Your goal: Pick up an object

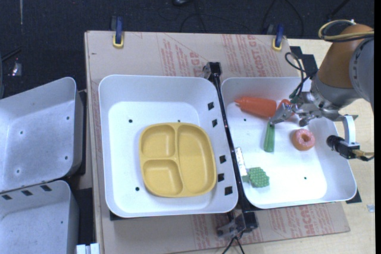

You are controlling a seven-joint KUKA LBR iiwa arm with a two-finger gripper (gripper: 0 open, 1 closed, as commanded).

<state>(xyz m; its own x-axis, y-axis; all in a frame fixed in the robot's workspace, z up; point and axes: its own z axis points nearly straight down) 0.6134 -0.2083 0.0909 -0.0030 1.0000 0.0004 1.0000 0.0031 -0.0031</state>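
Two white bins sit side by side on the tabletop [155, 47], and the black divider [226, 128] between them serves as my landmark. Left of the divider, the left bin [113, 128] holds a yellow sectioned plate [177, 159], lying flat with its three compartments bare. Right of the divider, the right bin [333, 184] holds four small things: an orange carrot [257, 106] lying crosswise near the far wall, a slim green stick [269, 138] standing lengthwise just below the carrot's right end, a pink doughnut-shaped ring [303, 139] further right of the stick, and a green knobbly block [258, 177] closest to the divider, toward the near wall.

The arm comes in over the right bin's far right corner, and its pincer [284, 115] hangs just beside the carrot's right end, above the top of the green stick. Whether it is wide or narrow I cannot tell, nor whether anything is caught in it. Two clamps [118, 33] pin the tabletop's far edge.
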